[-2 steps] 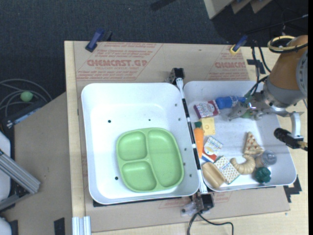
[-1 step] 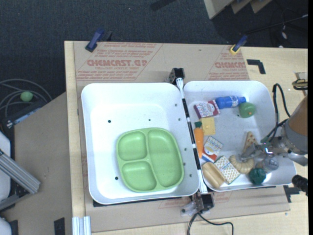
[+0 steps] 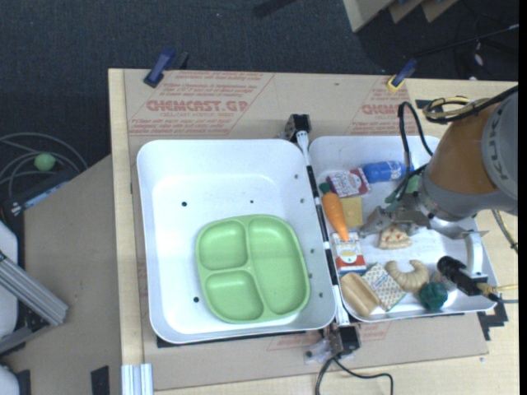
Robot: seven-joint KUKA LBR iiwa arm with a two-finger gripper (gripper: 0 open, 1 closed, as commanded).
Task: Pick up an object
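The arm's jaws sit low in the right bin; open or clenched, I cannot tell. A pizza slice lies just at their 6 o'clock, a carrot at 9.

Tray in left bin
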